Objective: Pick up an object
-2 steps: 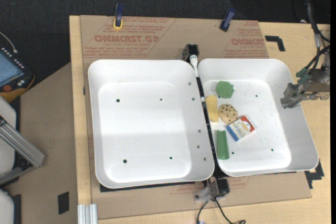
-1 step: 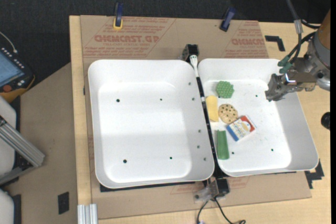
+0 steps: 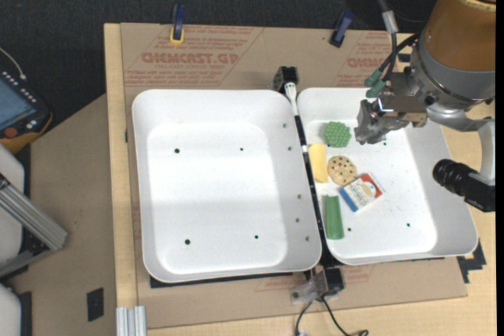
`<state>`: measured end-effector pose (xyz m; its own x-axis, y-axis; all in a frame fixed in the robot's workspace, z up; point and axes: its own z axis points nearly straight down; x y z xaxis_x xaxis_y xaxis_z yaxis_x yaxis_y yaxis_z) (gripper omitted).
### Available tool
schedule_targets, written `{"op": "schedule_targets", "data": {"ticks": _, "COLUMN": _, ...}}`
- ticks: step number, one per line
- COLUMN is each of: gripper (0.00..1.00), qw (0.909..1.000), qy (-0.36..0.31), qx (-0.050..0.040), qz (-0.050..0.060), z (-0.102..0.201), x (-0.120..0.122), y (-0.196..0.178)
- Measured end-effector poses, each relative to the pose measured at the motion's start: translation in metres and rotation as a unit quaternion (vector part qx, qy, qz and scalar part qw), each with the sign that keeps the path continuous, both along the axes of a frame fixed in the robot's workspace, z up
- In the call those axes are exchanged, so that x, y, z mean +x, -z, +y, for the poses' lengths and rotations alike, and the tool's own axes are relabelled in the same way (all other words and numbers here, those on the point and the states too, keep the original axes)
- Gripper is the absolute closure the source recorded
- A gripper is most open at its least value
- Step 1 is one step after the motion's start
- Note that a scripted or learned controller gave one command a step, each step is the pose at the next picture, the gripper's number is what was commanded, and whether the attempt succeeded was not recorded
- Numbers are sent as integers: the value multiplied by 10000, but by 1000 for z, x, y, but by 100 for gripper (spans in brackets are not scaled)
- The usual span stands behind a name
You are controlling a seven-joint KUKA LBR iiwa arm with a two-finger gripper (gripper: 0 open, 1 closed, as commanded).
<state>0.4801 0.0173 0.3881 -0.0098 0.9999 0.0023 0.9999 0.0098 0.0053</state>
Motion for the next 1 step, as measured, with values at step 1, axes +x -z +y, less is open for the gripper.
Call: {"op": "schedule_targets", "data": {"ticks": 1, "gripper": 100, "qw": 10000, "qy": 18, "qx": -4, "qz": 7, "z": 50, "x": 0, "y": -15}}
